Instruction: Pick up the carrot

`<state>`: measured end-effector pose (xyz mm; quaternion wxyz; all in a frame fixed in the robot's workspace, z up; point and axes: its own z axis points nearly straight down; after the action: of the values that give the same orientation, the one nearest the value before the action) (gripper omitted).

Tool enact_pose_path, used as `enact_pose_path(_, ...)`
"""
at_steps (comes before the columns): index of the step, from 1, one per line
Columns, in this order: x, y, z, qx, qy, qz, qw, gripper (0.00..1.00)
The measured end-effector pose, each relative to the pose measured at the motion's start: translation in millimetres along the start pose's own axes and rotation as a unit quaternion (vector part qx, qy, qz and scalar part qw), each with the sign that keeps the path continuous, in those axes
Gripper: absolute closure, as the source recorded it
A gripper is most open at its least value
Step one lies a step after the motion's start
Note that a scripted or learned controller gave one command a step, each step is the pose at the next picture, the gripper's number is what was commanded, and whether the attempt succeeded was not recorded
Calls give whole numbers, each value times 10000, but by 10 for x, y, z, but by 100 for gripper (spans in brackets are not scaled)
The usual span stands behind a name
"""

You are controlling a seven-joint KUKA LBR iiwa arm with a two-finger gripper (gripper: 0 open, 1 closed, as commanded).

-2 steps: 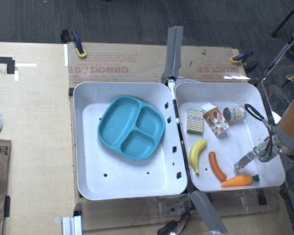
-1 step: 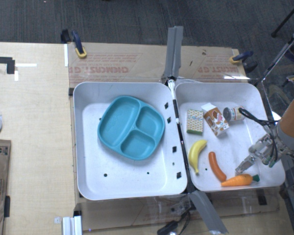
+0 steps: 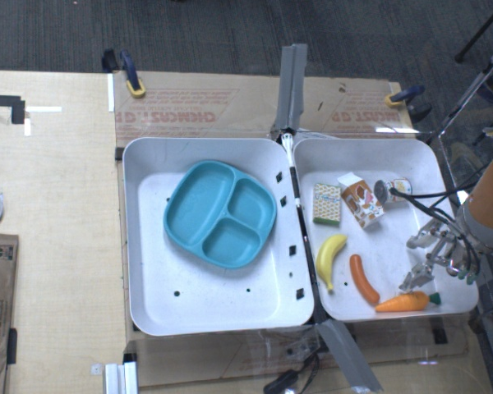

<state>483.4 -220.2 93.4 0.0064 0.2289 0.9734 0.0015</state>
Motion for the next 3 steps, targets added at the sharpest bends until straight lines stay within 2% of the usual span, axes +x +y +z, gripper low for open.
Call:
enact_pose_path(1, -23, 92, -29, -49, -65, -2209, 9753, 0)
enact_pose_path(2, -15, 139, -29, -70, -78, -3581, 9336, 0)
enact_pose_path(3, -90, 157, -25, -49, -89, -5349, 8449, 0)
